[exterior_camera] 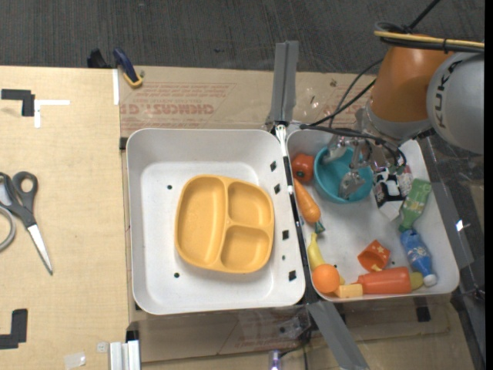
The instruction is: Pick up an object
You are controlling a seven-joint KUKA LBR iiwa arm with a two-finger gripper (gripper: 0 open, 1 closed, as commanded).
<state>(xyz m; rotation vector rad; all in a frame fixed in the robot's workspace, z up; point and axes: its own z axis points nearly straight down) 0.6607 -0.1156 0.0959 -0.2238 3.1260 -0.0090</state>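
The right bin holds several objects. A teal bowl lies at its back left, with a red tomato beside it. A carrot, a yellow banana and an orange ball run down the left wall. A red bottle lies along the front, a blue bottle and a green packet on the right, and a small red-orange piece in the middle. My gripper hangs over the teal bowl, open, with nothing between its fingers.
A yellow divided plate lies in the left bin. A grey divider runs between the bins. Scissors lie on the bench at far left. The arm's orange band and cables stand above the right bin's back edge.
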